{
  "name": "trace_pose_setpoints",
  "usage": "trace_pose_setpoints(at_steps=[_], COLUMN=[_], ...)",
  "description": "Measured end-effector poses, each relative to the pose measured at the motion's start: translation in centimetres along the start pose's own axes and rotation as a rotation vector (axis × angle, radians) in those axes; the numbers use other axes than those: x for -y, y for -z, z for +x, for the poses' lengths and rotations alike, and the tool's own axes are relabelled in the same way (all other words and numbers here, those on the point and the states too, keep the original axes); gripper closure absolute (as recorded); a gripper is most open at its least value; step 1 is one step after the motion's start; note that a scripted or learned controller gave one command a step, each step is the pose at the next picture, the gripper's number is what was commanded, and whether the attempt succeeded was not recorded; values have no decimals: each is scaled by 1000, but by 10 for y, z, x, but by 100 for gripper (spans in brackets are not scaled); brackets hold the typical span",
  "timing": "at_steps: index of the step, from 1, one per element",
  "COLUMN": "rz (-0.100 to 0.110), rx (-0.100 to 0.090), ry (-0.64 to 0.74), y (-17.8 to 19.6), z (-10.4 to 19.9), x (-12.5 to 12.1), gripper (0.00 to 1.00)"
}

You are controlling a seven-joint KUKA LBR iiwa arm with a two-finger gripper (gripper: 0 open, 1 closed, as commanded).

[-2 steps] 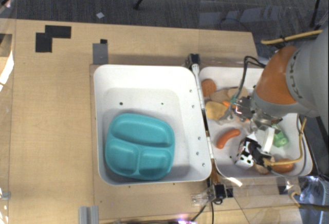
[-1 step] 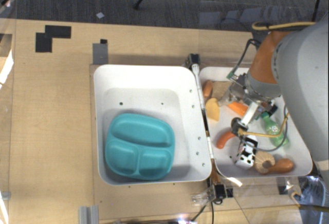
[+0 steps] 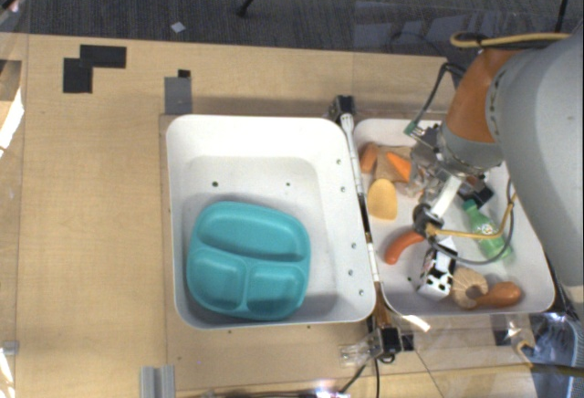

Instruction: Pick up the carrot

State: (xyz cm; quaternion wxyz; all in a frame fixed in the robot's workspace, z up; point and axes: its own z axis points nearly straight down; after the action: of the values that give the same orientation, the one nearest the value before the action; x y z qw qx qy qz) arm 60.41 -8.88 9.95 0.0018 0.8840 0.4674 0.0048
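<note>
Carrot (image 3: 397,166) lies in the right bin (image 3: 406,291), just left of the fingers (image 3: 429,177), grip state indiscernible.

The plate (image 3: 246,259) is teal, its bin (image 3: 182,204) white; at right the carrot (image 3: 398,167) is orange, the bottle (image 3: 485,229) green.

1 fixed overhead cam, slanted, 2 bins (image 3: 246,150)

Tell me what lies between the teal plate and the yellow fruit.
In the camera view, only the left bin's bare floor and the two bins' white rims.
</note>
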Motion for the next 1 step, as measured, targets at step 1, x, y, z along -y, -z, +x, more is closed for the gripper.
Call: trace_pose_setpoints(at_steps=[1], rz=[-1], rx=[0], ry=[246], y=[117], z=[51], x=[-3], gripper=[100])
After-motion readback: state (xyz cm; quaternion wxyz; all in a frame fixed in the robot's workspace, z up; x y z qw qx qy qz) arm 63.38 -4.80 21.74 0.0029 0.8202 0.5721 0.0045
